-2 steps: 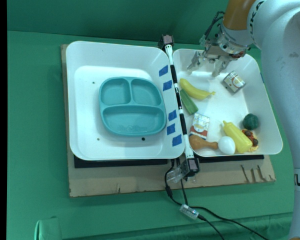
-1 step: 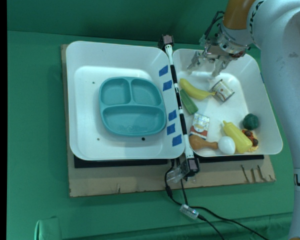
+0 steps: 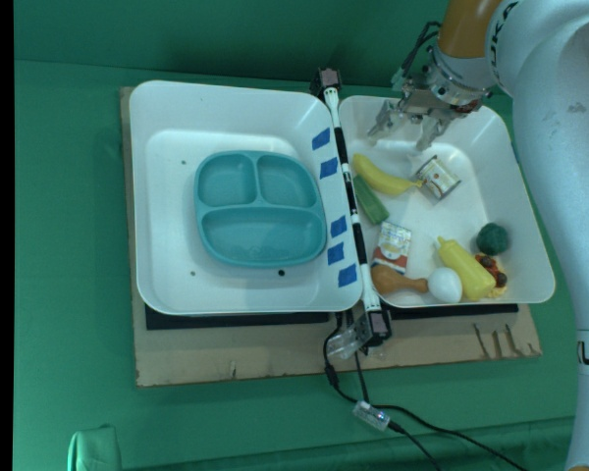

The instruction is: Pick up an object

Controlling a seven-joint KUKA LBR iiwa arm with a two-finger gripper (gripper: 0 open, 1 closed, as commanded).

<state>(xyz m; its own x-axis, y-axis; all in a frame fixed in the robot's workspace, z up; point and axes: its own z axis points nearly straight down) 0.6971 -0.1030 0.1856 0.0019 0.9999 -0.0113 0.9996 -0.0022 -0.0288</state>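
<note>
Green cloth covers the surface, where the tool [image 3: 404,132], fingers spread apart and holding nothing, hangs in the right bin [image 3: 506,170] just above the banana [image 3: 384,178] and can [image 3: 436,178].

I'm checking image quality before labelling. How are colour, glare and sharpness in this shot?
In the camera view, a green cast tints everything; the white bins look bright but not blown out; the teal plate shows soft sheen; small items like the can are slightly soft; the claw looks a little blurred at its tips.
</note>
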